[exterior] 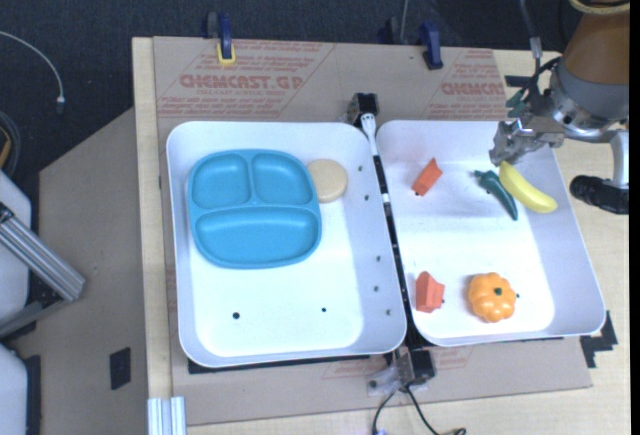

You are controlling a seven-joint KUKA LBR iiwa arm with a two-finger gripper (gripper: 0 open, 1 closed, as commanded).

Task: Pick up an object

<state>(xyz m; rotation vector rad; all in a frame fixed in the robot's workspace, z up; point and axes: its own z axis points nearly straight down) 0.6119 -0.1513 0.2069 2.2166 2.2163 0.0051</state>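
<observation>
My gripper hangs over the far right part of the right bin, and I cannot tell from this view in what state it is. I see nothing held in it.

The risk I see here is a miss or a push. The banana lies just near of my gripper, a little to the right, and it is tilted across the bin floor. The dark green vegetable, maybe a pepper or a bean, lies touching it or almost touching it on the left. If I go down between them, I can catch both, or I can push one away. The banana is also curved and smooth, so it can slip out.

The other things are further from me: an orange-red piece to the left, a red piece and an orange pumpkin at the near side of the same bin. In the left bin there is a blue divided plate with a beige round cookie beside it, well apart from my gripper.
</observation>
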